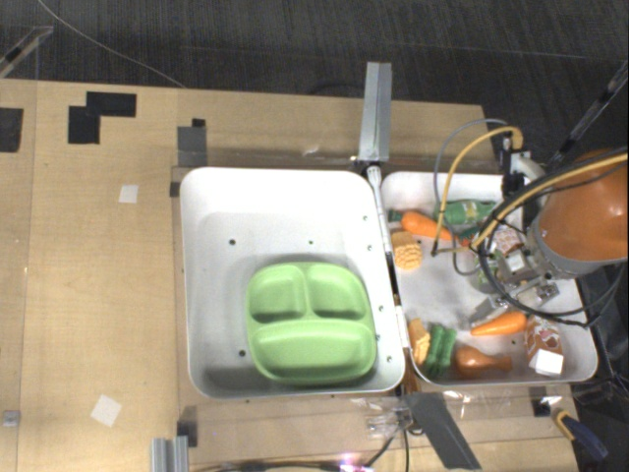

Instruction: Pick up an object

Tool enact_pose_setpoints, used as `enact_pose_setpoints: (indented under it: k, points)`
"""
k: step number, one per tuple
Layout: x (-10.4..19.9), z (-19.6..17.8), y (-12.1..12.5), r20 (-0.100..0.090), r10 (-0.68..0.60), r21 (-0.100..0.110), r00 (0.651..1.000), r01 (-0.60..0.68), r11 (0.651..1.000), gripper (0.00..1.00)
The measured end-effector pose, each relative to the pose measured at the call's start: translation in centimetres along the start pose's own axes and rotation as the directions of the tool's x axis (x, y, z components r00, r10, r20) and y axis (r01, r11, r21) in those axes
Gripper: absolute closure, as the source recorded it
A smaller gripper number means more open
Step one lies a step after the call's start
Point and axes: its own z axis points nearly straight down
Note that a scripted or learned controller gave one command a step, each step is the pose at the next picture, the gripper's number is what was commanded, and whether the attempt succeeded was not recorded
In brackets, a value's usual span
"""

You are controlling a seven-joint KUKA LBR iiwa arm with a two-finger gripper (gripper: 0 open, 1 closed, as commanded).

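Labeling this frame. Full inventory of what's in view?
bins: 2, white, side by side on the bench
divided tray: 1, green, left bin
carrots: 2, orange, right bin, one at the back, one at the front by the end effector
bottle: 1, green, right bin, back
other toy food: several, orange, green, brown, right bin's left side and front
arm: 1, orange band, over right bin
end effector: 1, above front carrot
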Motion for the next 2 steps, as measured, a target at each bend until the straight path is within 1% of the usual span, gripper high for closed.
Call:
enact_pose_setpoints:
  k: [1,2]
  points:
    - [-4.8,0.1,-6.9,0.004,0.069,0.004,0.998,-0.069,0.998,0.0]
    - [-0.4,-4.3,-12.0,0.005,-0.172,-0.003,0.985,0.172,0.985,0.0]
